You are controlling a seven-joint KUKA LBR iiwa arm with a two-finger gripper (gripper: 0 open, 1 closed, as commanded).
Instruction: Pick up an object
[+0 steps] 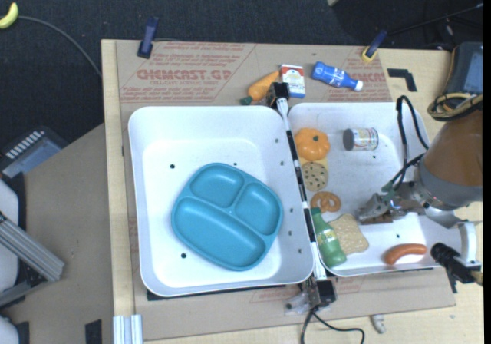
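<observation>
Bench board reads "CHEMCAST GP" in red; gripper low in right bin, grip state unclear.

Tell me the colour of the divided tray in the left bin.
Light blue; the divided tray shows plainly in the camera view, lying in the left bin.

The bench bears two white bins: left bin and right bin. Behind them lie a blue bottle, a small carton and an orange toy.
</observation>
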